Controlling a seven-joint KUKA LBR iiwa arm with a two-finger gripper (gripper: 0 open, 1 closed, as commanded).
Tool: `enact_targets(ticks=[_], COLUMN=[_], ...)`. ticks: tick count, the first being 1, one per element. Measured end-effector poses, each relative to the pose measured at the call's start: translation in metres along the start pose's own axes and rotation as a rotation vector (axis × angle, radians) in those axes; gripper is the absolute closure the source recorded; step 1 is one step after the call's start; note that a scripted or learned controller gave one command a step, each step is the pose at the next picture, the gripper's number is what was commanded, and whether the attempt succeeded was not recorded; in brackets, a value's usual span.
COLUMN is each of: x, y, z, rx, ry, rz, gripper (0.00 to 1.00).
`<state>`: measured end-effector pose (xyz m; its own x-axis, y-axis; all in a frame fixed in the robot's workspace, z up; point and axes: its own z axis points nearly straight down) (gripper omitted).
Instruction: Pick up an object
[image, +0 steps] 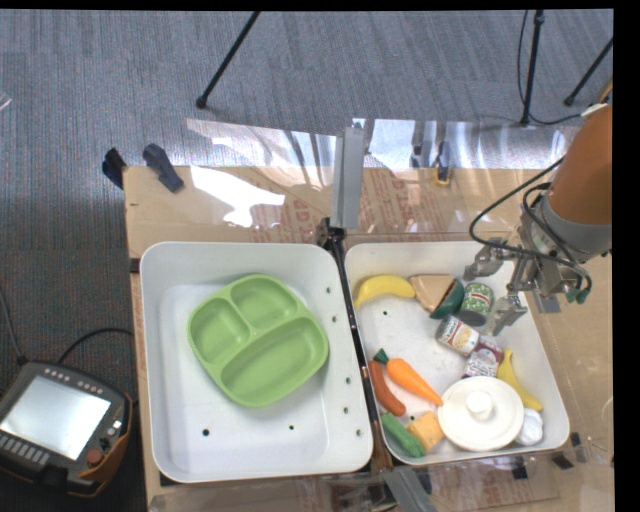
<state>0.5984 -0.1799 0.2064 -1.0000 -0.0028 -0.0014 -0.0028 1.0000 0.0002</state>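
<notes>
Evidently your gripper (500, 292), fingers apart, hovered over the small can (478, 299) near the right bin's (553, 385) far edge; you needed a centred descent.

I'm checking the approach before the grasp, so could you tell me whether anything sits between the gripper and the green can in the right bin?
Nothing visible does: the gripper hovers directly over the green can, though neighbouring toys crowd it closely.

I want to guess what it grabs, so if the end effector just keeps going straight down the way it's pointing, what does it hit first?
Most likely the small green-labelled can in the right bin, which sits between the fingers of the end effector. Depth is hard to judge from above, so it could instead brush the red-labelled can beside it.
</notes>
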Motion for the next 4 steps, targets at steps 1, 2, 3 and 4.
enact_targets(ticks=[1, 2, 3, 4], x=[0.068, 0.114, 0.122, 0.031], y=[0.020, 0.083, 0.050, 0.105], z=[0.116, 0.119, 0.119, 0.119], rx=[-0.003, -0.002, -0.002, -0.003], ry=[-0.002, 0.000, 0.001, -0.002], rz=[0.090, 0.087, -0.008, -0.010], gripper=[0.00, 0.00, 0.00, 0.00])
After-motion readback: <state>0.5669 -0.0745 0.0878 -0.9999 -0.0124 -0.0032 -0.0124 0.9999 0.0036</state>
